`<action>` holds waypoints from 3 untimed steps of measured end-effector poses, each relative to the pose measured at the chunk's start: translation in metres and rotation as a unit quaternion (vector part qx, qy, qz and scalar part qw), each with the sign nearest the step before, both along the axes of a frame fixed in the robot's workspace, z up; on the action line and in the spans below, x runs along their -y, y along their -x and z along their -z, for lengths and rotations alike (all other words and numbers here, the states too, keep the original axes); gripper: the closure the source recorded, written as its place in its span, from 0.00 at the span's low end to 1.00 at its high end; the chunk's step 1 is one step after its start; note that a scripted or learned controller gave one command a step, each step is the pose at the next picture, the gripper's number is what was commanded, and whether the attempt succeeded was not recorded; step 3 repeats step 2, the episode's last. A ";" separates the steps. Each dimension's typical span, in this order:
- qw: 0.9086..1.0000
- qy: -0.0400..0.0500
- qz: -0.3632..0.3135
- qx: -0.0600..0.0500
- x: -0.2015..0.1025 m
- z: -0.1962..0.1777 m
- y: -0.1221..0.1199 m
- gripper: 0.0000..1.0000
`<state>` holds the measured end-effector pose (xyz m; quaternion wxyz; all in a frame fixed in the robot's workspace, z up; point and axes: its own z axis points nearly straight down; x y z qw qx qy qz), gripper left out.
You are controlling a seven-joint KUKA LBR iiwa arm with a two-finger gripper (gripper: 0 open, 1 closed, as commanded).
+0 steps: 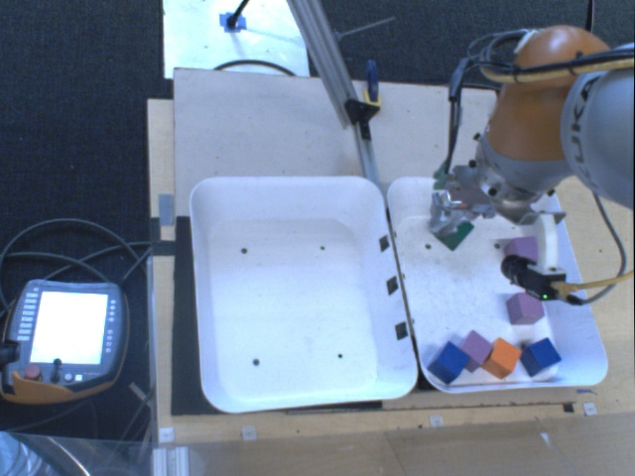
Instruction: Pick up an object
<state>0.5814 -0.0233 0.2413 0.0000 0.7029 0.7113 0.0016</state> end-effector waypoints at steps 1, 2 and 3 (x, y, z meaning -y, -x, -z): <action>1.000 0.000 0.001 -0.001 -0.047 0.010 0.004 1.00; 1.000 0.000 0.000 -0.001 -0.102 0.021 0.003 1.00; 1.000 0.000 0.000 -0.001 -0.102 0.021 0.003 1.00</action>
